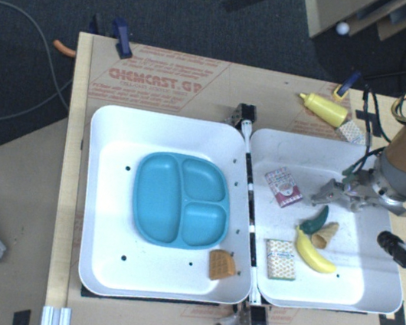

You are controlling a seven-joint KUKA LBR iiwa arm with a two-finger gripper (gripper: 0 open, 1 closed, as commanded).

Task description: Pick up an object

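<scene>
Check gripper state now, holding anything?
Gripper: over the right bin, above the banana; open or closed cannot be told.

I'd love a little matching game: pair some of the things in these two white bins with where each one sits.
Things:
1. blue divided plate
2. banana
3. brown cracker
4. yellow bottle

Places:
A. on the bench, behind the right bin
B. middle of the left bin
C. right bin, near its front
D. left bin, front right corner

Pairs: 1-B, 2-C, 3-D, 4-A
</scene>
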